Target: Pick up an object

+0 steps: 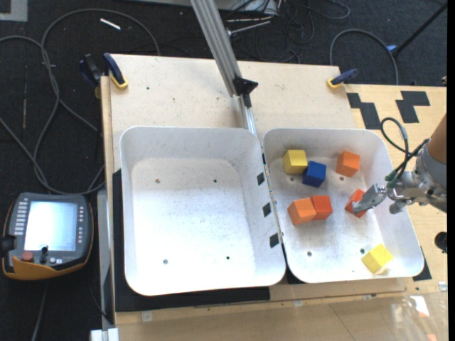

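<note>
My gripper (367,200) reaches in from the right, low over the right side of the right bin (321,131). Its tip lies against a small red block (354,205) and partly covers it. The block looks tilted, and I cannot make out whether it is gripped. Other blocks lie in the same bin: a yellow one (295,161), a blue one (314,173) touching it, an orange one (348,163) at the back, an orange (301,210) and red-orange (322,206) pair side by side in the middle, and a yellow one (377,258) at the front right.
The left bin (128,190) sits beside the right one, its wall touching it. A metal pole (217,38) slants down to the bins' shared back edge. A teach pendant (46,231) lies on the floor at the left. Cables hang by the arm's wrist (398,148).
</note>
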`<action>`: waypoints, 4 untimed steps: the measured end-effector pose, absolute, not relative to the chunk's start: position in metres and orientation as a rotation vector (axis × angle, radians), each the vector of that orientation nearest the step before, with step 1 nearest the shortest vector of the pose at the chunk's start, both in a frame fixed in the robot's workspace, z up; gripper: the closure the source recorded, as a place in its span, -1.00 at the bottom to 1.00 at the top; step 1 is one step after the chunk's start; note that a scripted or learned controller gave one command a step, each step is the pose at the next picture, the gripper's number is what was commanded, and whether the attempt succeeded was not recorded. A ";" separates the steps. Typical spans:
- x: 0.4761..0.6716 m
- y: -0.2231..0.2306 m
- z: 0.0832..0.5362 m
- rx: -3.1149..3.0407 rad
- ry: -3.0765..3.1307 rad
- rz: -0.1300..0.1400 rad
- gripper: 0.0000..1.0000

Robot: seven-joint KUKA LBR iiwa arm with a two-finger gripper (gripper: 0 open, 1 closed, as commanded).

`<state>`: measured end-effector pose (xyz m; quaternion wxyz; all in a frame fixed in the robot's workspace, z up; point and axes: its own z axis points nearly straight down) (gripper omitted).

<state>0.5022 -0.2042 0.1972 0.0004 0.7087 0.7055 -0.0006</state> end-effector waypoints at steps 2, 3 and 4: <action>0.636 -0.144 0.096 2.208 2.230 0.008 -1.00; 0.633 -0.150 0.105 2.215 2.227 -0.003 1.00; 0.633 -0.149 0.105 2.215 2.227 -0.004 -1.00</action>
